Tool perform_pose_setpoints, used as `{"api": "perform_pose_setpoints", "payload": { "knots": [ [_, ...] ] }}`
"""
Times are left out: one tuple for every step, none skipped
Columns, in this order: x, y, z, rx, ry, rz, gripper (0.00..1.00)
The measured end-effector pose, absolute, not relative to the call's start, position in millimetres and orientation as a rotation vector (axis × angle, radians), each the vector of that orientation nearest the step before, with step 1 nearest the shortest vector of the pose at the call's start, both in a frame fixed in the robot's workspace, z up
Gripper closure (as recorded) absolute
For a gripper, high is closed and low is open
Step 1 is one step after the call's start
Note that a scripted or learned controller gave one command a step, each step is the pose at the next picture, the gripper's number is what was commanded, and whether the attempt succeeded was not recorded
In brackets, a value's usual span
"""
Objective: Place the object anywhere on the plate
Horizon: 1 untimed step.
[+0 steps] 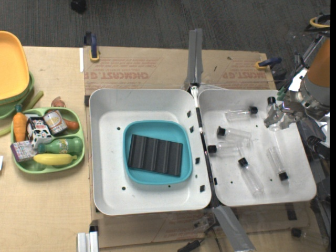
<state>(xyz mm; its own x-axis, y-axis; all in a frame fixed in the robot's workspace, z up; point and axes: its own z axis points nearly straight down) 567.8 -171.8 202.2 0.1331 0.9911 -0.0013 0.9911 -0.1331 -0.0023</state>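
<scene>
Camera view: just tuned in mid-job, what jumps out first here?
The teal plate in the left bin stands out, with a dark ribbed block lying on it. In the right bin, several clear tubes with black caps lie scattered, and the tool sits over that bin's far right side. On the bench at left, a green tray holds toy food, including a banana and a carrot.

Teal plate (157, 177) under a dark grey ribbed block (155, 154), left white bin (105, 140); clear black-capped tubes (239, 114), right white bin (299, 188).

One fixed overhead camera, angled down on left bin (105, 140) and right bin (299, 185), moderately near
</scene>
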Motion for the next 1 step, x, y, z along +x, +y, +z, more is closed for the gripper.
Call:
{"api": "perform_pose_setpoints", "payload": {
  "knots": [
    [567.8,-171.8,202.3,-2.364,-2.068,0.004,0.0]
  ]
}}
